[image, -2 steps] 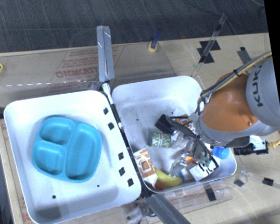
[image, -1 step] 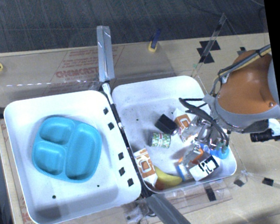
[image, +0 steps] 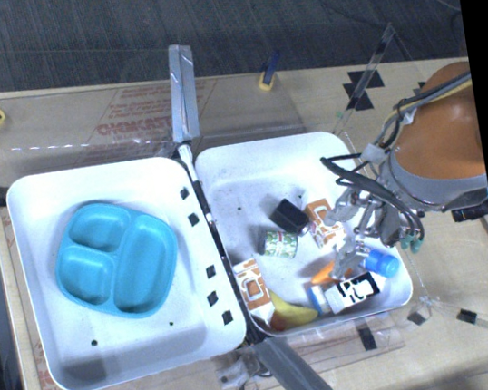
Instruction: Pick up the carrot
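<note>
**Carrot not yet lifted; gripper low over crowded corner**

Nearest the camera, at the 6 o'clock edge of the bench, a grey metal bracket (image: 287,377) juts out below the seam of the two bins. The left bin (image: 58,357) holds a blue divided tray (image: 116,258). The right bin (image: 249,166) holds the clutter, packed toward its 5 o'clock corner.

Task item: the carrot (image: 322,272) lies as a small orange piece near that corner, just beside a white box with black print (image: 351,290) and a blue cap (image: 382,262). A banana (image: 292,312) rests at the 6 o'clock wall, with an orange-and-white carton (image: 253,287) alongside it, a small can (image: 280,244) and a black block (image: 290,214) further toward centre.

Gripper (image: 353,246): positioned just at 3 o'clock of the carrot, low among the items. Whether its fingers are spread or closed cannot be told; cables and wrist hardware obscure them. Nothing shows the carrot held.

Progress, as judged: approach made, grasp and lift outstanding.

Clearance: tight. Neighbours crowd the carrot and the bin wall stands close at 4 o'clock. Open floor lies toward 12 o'clock
</note>
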{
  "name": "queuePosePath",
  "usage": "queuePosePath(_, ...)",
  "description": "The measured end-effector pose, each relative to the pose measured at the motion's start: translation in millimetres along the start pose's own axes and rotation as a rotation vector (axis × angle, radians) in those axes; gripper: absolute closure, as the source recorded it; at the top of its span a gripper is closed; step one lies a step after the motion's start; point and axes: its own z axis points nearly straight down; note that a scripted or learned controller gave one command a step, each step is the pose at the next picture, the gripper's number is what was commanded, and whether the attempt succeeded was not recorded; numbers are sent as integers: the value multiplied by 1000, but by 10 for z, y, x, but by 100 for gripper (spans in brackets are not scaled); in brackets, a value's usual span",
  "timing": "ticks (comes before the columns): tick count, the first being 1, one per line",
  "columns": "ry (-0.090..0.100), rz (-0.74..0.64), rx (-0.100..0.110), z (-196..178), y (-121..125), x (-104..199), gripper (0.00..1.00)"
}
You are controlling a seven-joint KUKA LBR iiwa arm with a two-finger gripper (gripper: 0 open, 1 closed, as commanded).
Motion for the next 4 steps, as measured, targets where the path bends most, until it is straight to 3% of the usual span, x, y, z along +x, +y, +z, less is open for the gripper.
queuePosePath(1, 2, -56, -1, 1196, 11, 10, 0)
queuePosePath(2, -1, 53, 0, -282, -11, -4, 0)
queuePosePath(3, 2, 11, -1, 1339, 40, -64, 0)
queuePosePath(4, 2, 8, -1, 1015, 9, 12, 0)
